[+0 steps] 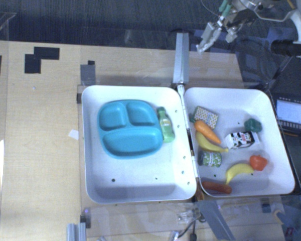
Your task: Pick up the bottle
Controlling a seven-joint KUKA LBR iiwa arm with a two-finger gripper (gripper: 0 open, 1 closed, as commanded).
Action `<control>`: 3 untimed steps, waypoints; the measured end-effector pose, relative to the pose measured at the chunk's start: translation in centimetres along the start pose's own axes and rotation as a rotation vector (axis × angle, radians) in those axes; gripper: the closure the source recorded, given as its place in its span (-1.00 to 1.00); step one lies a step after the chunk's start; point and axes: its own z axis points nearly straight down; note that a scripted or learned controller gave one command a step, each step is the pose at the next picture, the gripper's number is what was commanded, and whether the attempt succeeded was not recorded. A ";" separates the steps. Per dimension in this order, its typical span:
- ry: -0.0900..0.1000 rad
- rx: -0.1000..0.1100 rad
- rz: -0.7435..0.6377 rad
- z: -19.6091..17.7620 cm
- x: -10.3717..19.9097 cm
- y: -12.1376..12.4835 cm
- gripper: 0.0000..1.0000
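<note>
The bottle (165, 125) is small, pale green and translucent. It lies in the left bin (135, 185), against the right edge of a blue divided tray (128, 128) and close to the wall between the bins. My gripper (218, 36) hangs high over the bench beyond the far rim of the right bin (271, 109), well away from the bottle, up and to its right. Its fingers (207, 38) are spread open with nothing between them.
The right bin holds several items: a patterned packet (206, 116), a carrot (207, 130), two bananas (238, 171), a green can (210, 158), a small carton (240, 140), a red pepper (258, 162), a dark green piece (252, 125) and a sausage (216, 187). A metal post (180, 59) stands behind the bins.
</note>
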 end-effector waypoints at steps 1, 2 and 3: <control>0.002 0.000 0.019 0.0 6.9 3.4 1.00; 0.002 0.000 0.059 0.0 12.9 6.2 1.00; 0.003 0.002 0.105 0.1 17.9 8.6 1.00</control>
